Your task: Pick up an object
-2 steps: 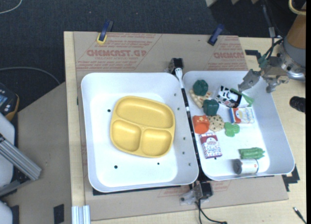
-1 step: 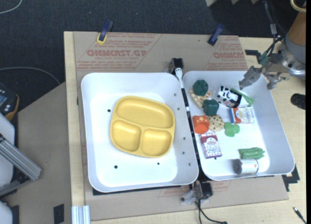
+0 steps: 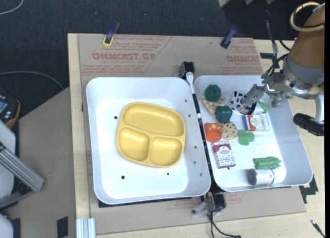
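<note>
Camera view: your gripper (image 3: 251, 104) hovers low over right bin (image 3: 294, 144), above toy clutter (left bin (image 3: 103, 128) keeps yellow tray (image 3: 151, 133)); finger state: cannot tell.

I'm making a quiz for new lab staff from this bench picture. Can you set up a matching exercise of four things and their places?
Things:
1. yellow divided plate
2. red carton
3. green leafy toy
4. gripper

Places:
A. right bin, near its front right corner
B. left bin, in the middle
C. over the right bin's back part
D. right bin, by its left wall

Pairs: 1-B, 2-D, 3-A, 4-C
</note>
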